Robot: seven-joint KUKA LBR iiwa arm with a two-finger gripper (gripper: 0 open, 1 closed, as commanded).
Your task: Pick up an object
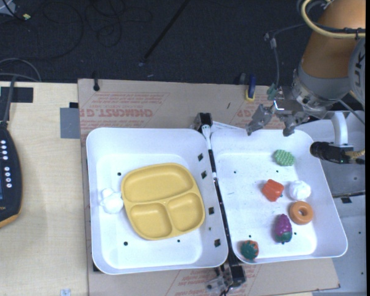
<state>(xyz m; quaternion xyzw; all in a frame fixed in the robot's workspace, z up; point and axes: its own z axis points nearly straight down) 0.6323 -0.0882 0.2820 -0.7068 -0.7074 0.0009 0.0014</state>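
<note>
My gripper (272,123) hangs above the far edge of the right bin (246,159), its two fingers spread apart with nothing between them. Below it in that bin lie several small toys: a green knobbly piece (284,158), a red piece (272,190), a white piece (298,190), an orange ring (301,213), a purple piece with a green tip (283,228) and a red-and-green piece (250,250) at the near left corner. The green piece is nearest the gripper.
The left bin (105,147) holds a yellow three-compartment plate (163,200) and a small white object (111,201) at its left. A black divider (211,184) runs between the bins. A handheld pendant (0,177) lies at the far left.
</note>
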